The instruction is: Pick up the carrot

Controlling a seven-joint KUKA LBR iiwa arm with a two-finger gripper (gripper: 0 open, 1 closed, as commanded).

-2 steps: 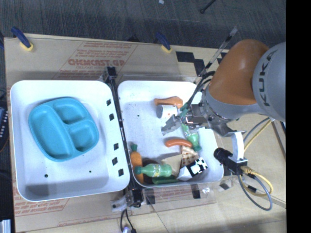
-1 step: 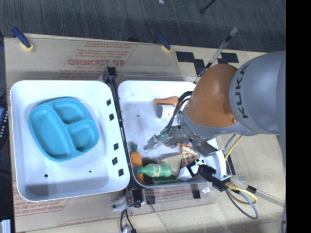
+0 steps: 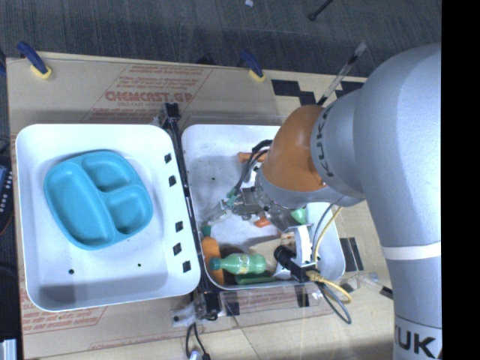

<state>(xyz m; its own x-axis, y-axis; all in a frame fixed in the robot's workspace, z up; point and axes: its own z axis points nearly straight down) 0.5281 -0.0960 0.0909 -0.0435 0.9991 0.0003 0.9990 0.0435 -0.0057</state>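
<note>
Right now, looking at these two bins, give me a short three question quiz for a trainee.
1. True or false: the blue divided tray lies in the left bin.
2. Which bin is the arm's gripper over? A) left B) right
3. Fill in: the green bottle lies near the right bin's ____ edge in the camera view.

Key: 1 true; 2 B; 3 bottom.

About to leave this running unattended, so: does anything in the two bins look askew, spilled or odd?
Nothing looks spilled or broken. The blue divided tray lies flat in the left bin. The green bottle lies on its side in the right bin's near corner, beside an orange piece, perhaps the carrot.
</note>
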